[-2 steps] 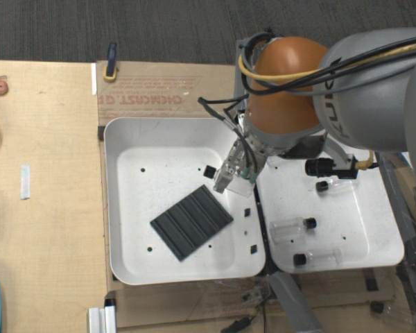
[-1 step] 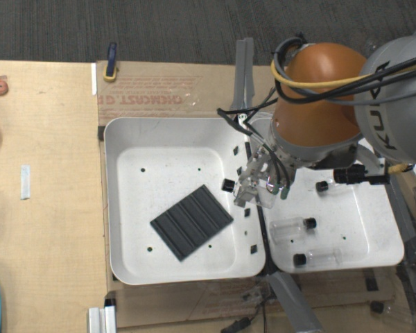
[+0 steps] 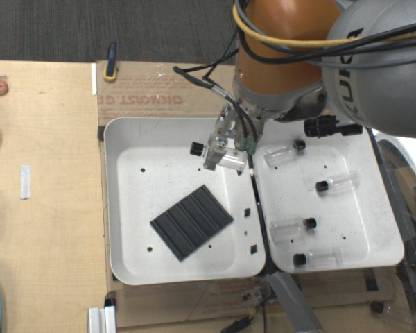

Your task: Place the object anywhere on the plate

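End effector (image 3: 225,152) perhaps grips one vial; four vials (image 3: 333,183) right, one plate (image 3: 192,222) left.

Bench (image 3: 48,220) bearing two bins (image 3: 118,207)

Tool (image 3: 220,152): over left bin (image 3: 125,255), clasping clear vial (image 3: 225,159).
Plate (image 3: 192,222): dark, ribbed, just nearer.
Right bin (image 3: 381,248): four vials.

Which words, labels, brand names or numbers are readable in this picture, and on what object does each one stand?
"KU": the start of a brand name in dark letters on the grey arm; the rest is cut off at the picture edge.
Red print on the cardboard behind the left bin: it lies upside down and is too blurred to read.
No other text can be read.
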Controlling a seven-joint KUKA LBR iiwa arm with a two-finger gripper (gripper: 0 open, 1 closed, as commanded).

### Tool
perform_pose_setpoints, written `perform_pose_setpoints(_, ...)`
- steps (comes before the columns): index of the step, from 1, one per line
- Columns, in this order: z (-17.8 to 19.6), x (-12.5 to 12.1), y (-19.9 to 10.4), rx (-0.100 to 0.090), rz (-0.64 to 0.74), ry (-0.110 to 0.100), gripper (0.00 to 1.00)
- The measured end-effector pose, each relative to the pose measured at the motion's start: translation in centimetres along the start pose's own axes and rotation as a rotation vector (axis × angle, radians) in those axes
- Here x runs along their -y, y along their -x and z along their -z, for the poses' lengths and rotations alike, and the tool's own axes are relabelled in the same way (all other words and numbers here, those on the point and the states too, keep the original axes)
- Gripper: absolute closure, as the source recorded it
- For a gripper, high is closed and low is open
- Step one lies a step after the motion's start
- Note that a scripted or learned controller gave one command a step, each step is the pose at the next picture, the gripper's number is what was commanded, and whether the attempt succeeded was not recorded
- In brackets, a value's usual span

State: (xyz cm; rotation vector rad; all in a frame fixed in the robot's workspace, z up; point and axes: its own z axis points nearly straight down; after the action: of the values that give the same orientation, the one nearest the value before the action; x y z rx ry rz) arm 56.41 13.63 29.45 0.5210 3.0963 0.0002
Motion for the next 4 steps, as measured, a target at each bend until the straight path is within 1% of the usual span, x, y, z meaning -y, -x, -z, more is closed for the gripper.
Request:
perform_pose_setpoints(1, 8.3, 4.1, -6.0, 0.001, 0.106, 0.000, 1.00)
perform_pose_setpoints(2, 6.8, 0.6, -8.8, -0.001, 0.610, 0.001, 1.00)
perform_pose_setpoints(3, 0.7, -6.7, -4.8, 0.000, 0.715, 0.002, 1.00)
perform_pose_setpoints(4, -8.0, -9.6, -0.3, -0.001, 0.726, 0.002, 1.00)
